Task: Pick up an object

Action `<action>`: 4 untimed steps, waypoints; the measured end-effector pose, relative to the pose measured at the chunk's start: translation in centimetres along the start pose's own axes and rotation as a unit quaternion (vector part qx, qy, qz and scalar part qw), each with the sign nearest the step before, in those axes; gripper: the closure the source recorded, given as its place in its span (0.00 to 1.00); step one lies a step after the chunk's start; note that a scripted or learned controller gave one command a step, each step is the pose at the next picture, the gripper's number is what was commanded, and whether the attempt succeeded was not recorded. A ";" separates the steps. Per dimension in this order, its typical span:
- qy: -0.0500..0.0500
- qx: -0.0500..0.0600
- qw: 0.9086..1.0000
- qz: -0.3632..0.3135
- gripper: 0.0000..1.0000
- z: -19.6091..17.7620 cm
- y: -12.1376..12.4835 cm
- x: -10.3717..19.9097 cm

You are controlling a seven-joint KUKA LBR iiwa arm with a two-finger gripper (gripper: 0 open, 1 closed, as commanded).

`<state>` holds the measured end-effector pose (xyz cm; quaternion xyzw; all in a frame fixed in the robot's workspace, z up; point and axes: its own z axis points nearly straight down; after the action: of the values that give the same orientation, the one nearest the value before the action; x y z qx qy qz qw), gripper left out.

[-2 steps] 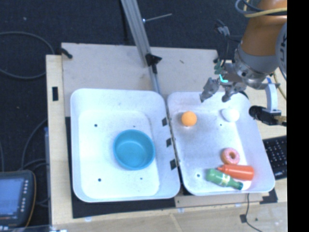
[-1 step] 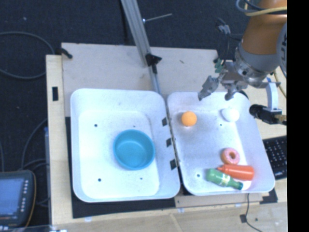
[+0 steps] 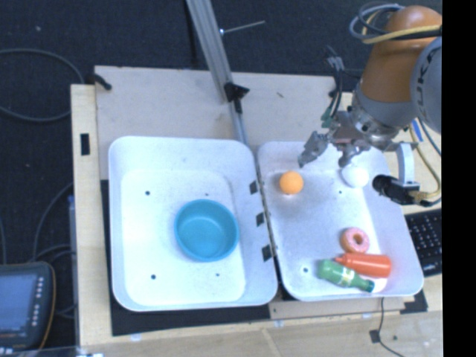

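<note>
1. The gripper hangs over the far end of the right bin, carried by the grey arm with its orange band.
2. Its 2 fingers stand apart in a wide spread, one toward the bins' shared edge and one toward the arm's side, with nothing between them.
3. An orange ball lies on the bin floor just below and slightly left of the left-hand finger, near it but not touching.
4. A white ball sits just below the right-hand finger, close beside its tip; whether they touch cannot be told.
5. A pink doughnut lies well below the fingers, toward the near end of the same bin.
6. An orange carrot-shaped toy and a green bottle lie side by side, touching, further below the fingers still, at the bin's near edge.
7. A blue bowl stands upright in the left bin, well apart from the fingers, to their lower left.
</note>
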<state>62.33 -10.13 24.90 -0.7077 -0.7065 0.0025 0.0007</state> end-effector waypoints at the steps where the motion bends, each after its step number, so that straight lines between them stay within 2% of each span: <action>1: 0.000 0.000 1.000 0.002 0.00 6.2 0.2 0.5; 2: 0.000 0.001 1.000 0.001 0.00 10.7 -0.5 0.4; 3: 0.002 -0.004 1.000 0.002 1.00 9.1 -0.2 0.4; 4: 0.002 -0.004 1.000 0.001 1.00 4.3 -0.8 0.5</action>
<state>61.51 -9.65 20.57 -0.7086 -0.7056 -0.0020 -0.0006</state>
